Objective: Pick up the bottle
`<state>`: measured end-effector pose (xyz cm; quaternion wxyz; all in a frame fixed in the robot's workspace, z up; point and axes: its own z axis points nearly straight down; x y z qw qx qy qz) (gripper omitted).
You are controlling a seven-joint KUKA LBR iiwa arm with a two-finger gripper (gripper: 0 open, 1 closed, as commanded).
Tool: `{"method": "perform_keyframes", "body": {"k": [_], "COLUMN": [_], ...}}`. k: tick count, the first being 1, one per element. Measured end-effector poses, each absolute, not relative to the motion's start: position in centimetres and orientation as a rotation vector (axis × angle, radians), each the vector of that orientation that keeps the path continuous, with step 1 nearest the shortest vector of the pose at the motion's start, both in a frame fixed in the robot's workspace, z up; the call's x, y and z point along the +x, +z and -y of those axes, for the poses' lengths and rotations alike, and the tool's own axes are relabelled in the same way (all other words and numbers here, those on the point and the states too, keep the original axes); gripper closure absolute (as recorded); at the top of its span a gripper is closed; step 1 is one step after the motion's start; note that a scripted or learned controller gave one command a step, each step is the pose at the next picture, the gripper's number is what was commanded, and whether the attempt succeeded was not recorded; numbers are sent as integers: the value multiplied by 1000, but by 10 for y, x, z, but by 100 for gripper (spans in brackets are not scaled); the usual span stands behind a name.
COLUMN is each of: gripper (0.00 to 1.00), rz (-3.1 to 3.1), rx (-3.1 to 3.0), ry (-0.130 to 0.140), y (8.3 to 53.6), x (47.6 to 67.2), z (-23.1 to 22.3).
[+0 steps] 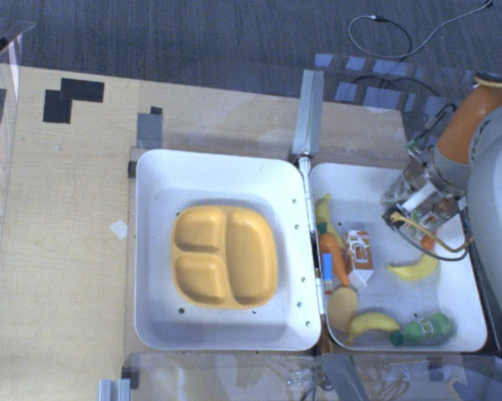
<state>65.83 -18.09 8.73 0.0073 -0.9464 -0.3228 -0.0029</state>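
Green bottle point(425, 329) lying flat, long axis left-right, cap pointing left

Green bottle point(424, 330) lying on side, right bin's near corner, beside banana.

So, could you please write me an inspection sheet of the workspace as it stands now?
Surface: wooden bench bearing two white bins.
Job's things: green bottle lying in the right bin's near corner, beside a banana.
Clutter: yellow divided tray in the left bin; second banana, carrot, small carton.
Grippers: gripper above the right bin's far side, apart from the bottle.
Cables: looped cable on the floor.
Surroundings: grey carpet.
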Motion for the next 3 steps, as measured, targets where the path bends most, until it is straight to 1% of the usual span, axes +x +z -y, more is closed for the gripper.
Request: {"method": "perform_keyframes", "body": {"k": [1, 2, 3], "gripper": [100, 100, 100], "rz": [1024, 1088, 1102], "rx": [-2970, -2951, -2944], "ry": [-23, -10, -4], "y": [102, 254, 218], "x": [661, 625, 644], "z": [183, 195, 195]}}
